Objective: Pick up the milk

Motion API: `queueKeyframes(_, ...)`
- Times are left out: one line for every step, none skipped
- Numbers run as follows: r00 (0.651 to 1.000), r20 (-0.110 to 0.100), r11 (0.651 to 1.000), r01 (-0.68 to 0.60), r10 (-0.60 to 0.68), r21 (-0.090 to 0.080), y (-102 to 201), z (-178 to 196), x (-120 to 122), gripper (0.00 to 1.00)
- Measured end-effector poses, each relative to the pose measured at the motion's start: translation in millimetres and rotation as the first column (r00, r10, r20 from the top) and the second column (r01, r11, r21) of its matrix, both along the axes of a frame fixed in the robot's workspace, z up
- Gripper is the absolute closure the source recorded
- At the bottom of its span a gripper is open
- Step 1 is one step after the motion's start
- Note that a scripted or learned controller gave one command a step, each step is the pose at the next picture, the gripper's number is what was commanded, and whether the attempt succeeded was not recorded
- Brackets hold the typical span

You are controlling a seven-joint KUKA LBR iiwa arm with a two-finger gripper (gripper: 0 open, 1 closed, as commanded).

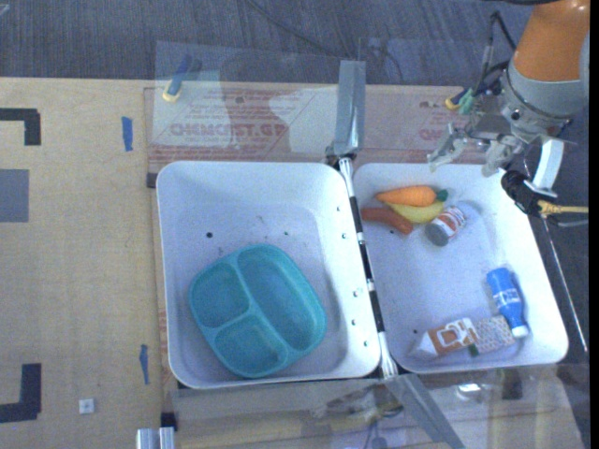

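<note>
The milk (456, 337) is a small white and orange carton lying on its side near the front wall of the right bin (412, 279). My gripper (466, 159) hangs above the bin's back right corner, far behind the carton. Its fingers (440, 157) are spread open with nothing between them.
An orange carrot (408, 195), a yellow banana (421, 213), a reddish sausage (386, 219) and a small can (445, 226) lie together at the back of the right bin. A blue bottle (506, 299) lies beside the carton. The left bin (187, 204) holds a teal divided tray (256, 309).
</note>
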State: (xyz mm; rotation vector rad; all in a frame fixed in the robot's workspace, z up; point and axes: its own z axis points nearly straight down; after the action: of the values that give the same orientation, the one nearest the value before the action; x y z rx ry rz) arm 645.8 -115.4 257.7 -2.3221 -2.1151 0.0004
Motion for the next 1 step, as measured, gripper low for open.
queueKeyframes(0.948,0.002,0.948,-0.319,0.319,-0.001,-33.6,-108.1,-68.8,0.0)
